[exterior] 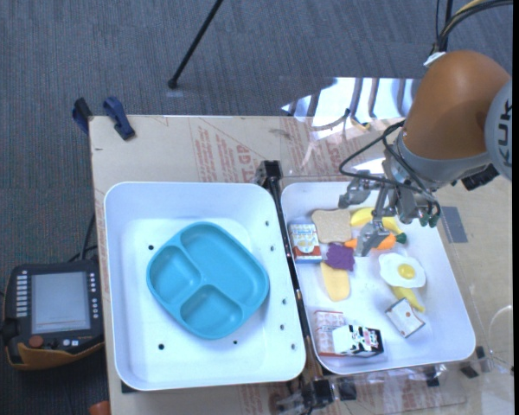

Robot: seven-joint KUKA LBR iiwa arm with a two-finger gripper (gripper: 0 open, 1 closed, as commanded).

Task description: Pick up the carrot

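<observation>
The carrot (383,243) is a small orange piece with a green top. It lies in the right bin (445,318), near its upper middle, between the purple grapes (340,256) and the fried egg (402,271). My gripper (374,230) hangs from the orange-banded wrist directly over the carrot's left end and covers part of it. From this slanted view I cannot make out whether it touches the carrot.
Around the carrot lie a bread slice (333,225), a banana (361,217), a yellow cheese wedge (335,282), a small carton (304,240), a milk carton (357,340) and a small box (405,318). The left bin (125,232) bears a blue divided plate (208,279).
</observation>
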